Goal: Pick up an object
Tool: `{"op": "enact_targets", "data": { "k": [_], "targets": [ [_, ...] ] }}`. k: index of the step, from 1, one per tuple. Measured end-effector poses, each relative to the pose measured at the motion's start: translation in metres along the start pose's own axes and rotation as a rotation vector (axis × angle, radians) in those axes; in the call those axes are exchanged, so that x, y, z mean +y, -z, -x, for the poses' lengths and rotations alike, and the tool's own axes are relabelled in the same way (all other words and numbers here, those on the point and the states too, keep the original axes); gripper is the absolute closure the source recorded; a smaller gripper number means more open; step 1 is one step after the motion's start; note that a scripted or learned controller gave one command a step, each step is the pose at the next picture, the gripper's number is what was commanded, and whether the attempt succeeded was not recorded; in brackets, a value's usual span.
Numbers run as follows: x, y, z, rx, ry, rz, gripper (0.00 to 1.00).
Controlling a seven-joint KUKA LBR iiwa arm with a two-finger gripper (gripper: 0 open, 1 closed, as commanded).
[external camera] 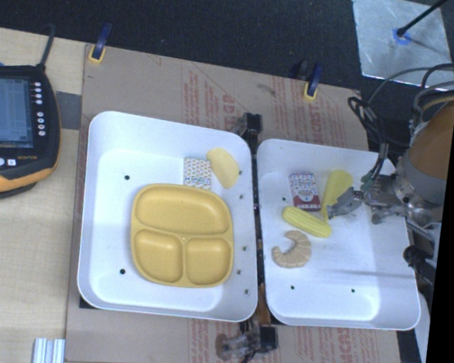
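In the right bin (360, 304) lie a small red and white box (304, 189), a yellow cob of corn (306, 222), a tan croissant (293, 249) and a yellow oblong piece (336, 183). My gripper (361, 208) hangs over the right part of this bin, just right of the yellow oblong piece. It is open, with nothing between its fingers. One dark fingertip (341, 207) sits close to the corn's right end. In the left bin (92, 275) are a yellow divided plate (181, 234), a small patterned packet (197, 173) and a pale yellow wedge (223, 166).
A tablet-like pendant with an orange case (7, 129) lies on the bench to the left of the bins. Blue clamps (99, 44) hold the cardboard sheet at the back. Cables (395, 82) trail at the upper right near the arm (429, 152).
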State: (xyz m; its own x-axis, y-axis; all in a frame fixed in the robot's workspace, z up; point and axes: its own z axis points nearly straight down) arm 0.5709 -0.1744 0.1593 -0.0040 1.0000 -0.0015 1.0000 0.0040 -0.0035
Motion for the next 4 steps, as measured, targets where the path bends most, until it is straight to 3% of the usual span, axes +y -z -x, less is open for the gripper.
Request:
{"op": "enact_targets", "data": {
  "k": [1, 2, 3, 4],
  "targets": [
    [0.047, -0.063, -0.011, -0.002, 0.002, 0.006, 0.00],
    [0.084, -0.063, -0.004, 0.001, 0.001, 0.007, 0.00],
    [0.087, -0.063, -0.005, 0.001, 0.000, 0.007, 0.00],
    [0.089, -0.051, -0.005, 0.001, 0.004, 0.009, 1.00]
  ]
}}
